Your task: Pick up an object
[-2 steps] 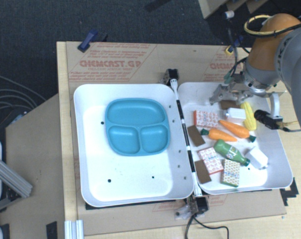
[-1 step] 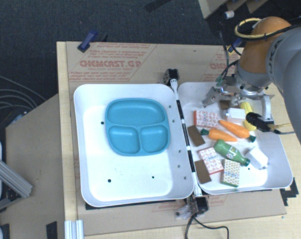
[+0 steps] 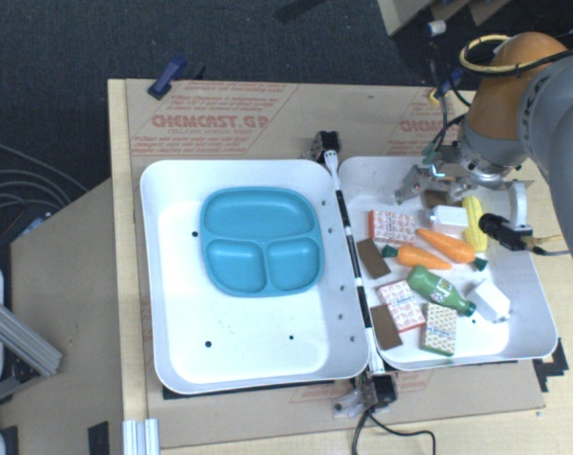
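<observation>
Right bin [image 3: 538, 322] holds an orange carrot [image 3: 445, 243].

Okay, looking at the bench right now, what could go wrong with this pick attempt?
1. The right bin is crowded: the carrots, the green bottle and the small boxes lie touching or overlapping, so a grab may catch two things or nudge neighbours aside.
2. The gripper sits near the bin's back wall, so it could clip the rim.
3. The yellow piece lies close by the arm and may get knocked.
</observation>
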You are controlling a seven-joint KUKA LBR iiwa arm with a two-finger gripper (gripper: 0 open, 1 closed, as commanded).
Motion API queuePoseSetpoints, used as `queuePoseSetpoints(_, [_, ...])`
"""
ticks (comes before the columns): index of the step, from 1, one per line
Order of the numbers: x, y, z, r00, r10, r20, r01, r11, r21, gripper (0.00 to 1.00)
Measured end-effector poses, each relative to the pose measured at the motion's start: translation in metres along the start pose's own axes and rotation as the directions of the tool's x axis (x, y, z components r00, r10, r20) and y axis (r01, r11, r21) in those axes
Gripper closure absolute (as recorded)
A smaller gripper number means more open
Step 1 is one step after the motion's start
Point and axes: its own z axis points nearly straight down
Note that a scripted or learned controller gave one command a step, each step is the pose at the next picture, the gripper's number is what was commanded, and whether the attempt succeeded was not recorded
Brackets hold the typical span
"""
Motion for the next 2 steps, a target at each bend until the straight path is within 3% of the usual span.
queuePoseSetpoints(2, [-0.033, -0.001, 0.001, 1.000, 0.000, 0.000, 0.000, 1.000, 0.001, 0.00])
